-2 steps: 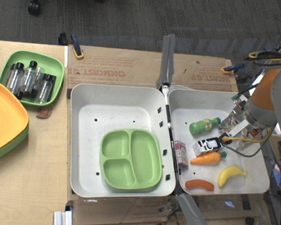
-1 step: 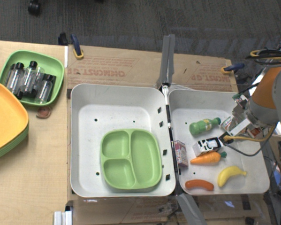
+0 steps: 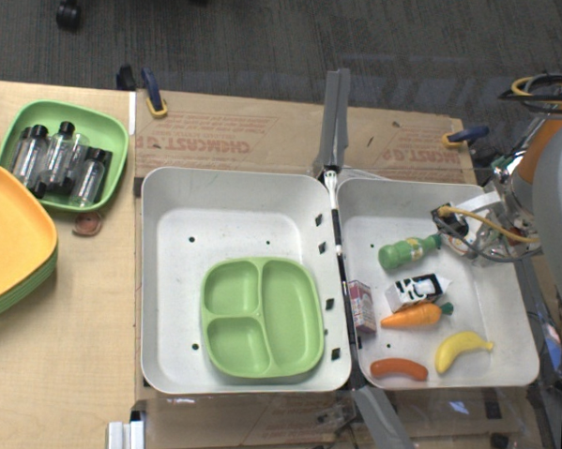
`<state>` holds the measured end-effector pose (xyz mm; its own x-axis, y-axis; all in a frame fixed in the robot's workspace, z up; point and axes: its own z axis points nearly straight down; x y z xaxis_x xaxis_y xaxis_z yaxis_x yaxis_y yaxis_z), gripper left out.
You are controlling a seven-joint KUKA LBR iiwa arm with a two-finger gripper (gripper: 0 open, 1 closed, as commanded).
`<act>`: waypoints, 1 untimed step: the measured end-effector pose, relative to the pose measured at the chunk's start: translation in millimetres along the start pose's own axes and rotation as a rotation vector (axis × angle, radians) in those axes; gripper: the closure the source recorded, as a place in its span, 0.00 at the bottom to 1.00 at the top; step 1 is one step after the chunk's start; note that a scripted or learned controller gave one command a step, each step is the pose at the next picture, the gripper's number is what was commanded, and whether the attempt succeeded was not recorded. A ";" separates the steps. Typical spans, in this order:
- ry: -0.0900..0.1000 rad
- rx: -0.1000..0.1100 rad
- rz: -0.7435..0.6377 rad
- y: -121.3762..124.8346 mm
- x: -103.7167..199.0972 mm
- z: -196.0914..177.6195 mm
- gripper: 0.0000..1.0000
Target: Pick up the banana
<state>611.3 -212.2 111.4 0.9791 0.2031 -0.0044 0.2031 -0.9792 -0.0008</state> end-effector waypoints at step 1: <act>0.001 -0.001 -0.079 -3.3 31.9 -28.2 1.00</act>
